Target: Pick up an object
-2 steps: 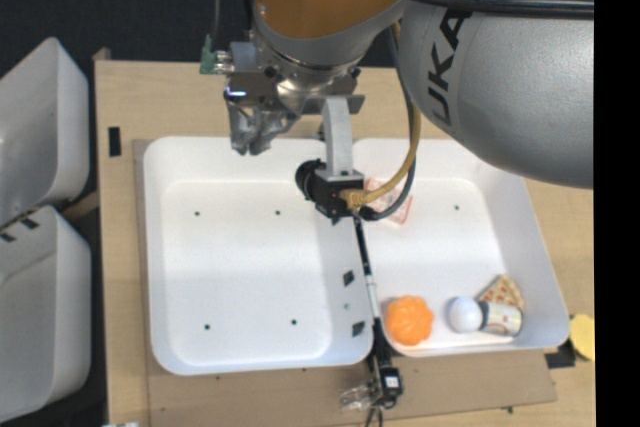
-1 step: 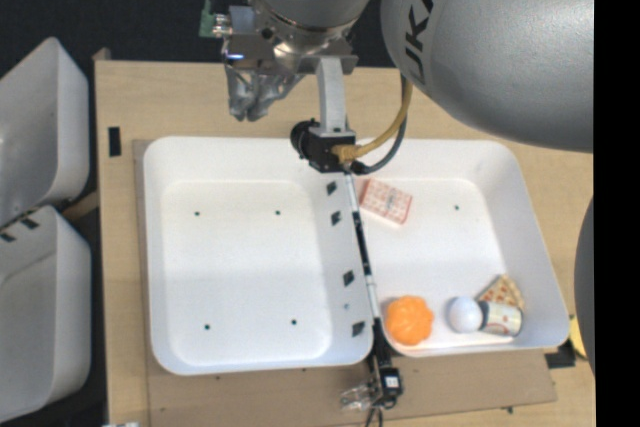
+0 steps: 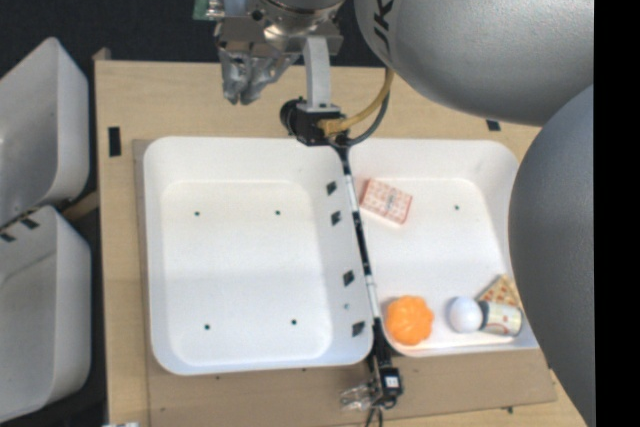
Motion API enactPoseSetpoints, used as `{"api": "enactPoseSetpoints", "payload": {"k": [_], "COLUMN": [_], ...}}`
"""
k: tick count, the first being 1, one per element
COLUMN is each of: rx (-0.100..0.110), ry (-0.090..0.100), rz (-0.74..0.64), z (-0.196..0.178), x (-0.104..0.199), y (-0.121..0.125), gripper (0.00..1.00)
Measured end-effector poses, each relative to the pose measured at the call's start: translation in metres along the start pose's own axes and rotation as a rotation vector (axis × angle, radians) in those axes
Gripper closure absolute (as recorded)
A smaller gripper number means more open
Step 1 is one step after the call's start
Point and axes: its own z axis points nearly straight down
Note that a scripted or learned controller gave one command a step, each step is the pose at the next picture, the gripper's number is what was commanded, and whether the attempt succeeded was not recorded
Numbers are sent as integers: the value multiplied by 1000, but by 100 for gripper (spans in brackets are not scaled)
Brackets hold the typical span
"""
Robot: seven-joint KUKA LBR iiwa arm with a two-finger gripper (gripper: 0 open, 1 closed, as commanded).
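My gripper (image 3: 245, 83) hangs high above the back edge of the left bin (image 3: 160, 165), its metal fingers pointing down with nothing between them. In the right bin (image 3: 500, 160) lie a pink patterned card (image 3: 386, 202) near the divider, an orange ball (image 3: 409, 318) at the front, a white ball (image 3: 464, 314) beside it, and a small patterned item (image 3: 501, 303) in the front right corner. All of these objects are well away from the gripper.
A black cable (image 3: 350, 215) runs along the ridge between the two bins. The large grey arm body (image 3: 480, 15) overhangs the right bin's back and right side. White containers (image 3: 35, 215) stand left of the bench.
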Motion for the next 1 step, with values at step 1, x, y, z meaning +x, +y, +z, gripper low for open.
{"api": "enactPoseSetpoints", "payload": {"k": [1], "rx": [0], "ry": [1], "rz": [1], "z": [-6], "x": [1], "y": [21], "gripper": [100]}}
